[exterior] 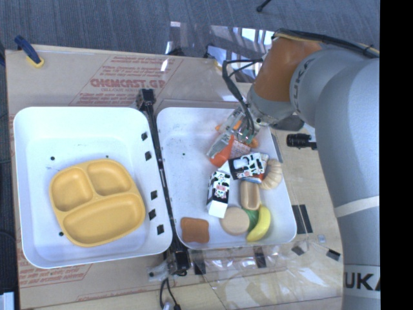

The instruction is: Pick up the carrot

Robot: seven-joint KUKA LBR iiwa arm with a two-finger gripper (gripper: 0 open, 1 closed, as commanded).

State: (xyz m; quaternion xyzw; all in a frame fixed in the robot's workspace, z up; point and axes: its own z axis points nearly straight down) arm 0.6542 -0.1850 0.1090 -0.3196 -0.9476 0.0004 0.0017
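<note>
Cardboard-covered counter (116,76) carries 2 bins; the carrot (221,149) lies at the right bin's (184,131) 12 o'clock. The tool (240,129) pinches its top end; lifting remains, I judge.

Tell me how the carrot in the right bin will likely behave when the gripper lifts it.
The carrot looks like a moulded toy, so probably stiff and light. Its tapered, rounded shape may let it pivot or slide between the fingers of the gripper. It lies tilted beside a cow-print carton, so a slip could nudge that neighbour.
</note>
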